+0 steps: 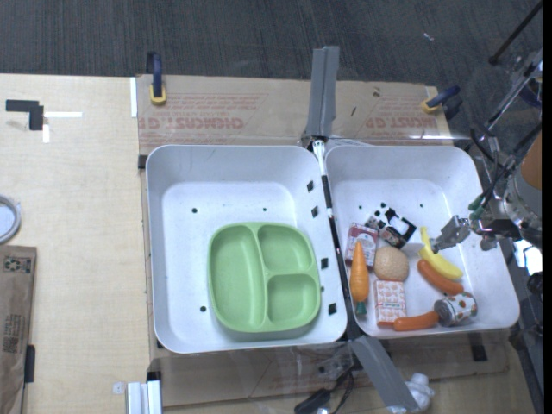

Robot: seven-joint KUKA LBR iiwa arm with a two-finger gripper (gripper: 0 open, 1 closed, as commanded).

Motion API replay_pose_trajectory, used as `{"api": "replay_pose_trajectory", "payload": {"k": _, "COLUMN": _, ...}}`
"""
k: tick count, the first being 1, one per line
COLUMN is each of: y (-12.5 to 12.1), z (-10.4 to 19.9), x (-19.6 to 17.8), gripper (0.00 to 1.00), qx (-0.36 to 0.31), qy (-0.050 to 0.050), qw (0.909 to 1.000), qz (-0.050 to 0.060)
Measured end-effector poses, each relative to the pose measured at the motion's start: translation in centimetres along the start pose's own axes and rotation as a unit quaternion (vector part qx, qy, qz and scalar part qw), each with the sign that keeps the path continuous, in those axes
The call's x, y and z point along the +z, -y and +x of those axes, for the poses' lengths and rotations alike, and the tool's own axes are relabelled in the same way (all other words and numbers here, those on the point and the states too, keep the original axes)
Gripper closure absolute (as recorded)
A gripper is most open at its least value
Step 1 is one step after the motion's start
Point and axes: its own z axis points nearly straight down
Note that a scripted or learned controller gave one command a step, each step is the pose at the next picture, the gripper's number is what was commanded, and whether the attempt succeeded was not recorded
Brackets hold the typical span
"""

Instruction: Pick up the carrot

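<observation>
The carrot (359,272) is orange with a green end and lies lengthwise against the left wall of the right bin (414,169). My gripper (450,233) hangs low over the right side of that bin, just above a yellow banana (435,254). It is well to the right of the carrot, about a hand's width away, and nothing shows in its grasp.
Around the carrot lie a small red-and-white packet (364,245), a tan round bun (391,264), a red-printed box (390,300), two other orange pieces (438,277) (415,321), a small can (456,309) and a black-and-white item (397,228). The left bin (172,231) holds a green divided plate (263,276).
</observation>
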Motion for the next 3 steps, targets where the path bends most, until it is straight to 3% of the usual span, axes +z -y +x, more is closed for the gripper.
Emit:
{"api": "replay_pose_trajectory", "payload": {"k": 1, "y": 1.0, "z": -3.0, "x": 12.3, "gripper": 0.0, "qx": -0.084, "qy": 0.0, "qw": 0.9965, "qz": -0.001}}
{"api": "replay_pose_trajectory", "payload": {"k": 2, "y": 1.0, "z": -3.0, "x": 11.4, "gripper": 1.0, "qx": -0.082, "qy": 0.0, "qw": 0.9966, "qz": -0.001}}
{"api": "replay_pose_trajectory", "payload": {"k": 3, "y": -0.3, "z": 3.6, "x": 2.6, "gripper": 1.0, "qx": -0.124, "qy": 0.001, "qw": 0.9923, "qz": -0.001}}
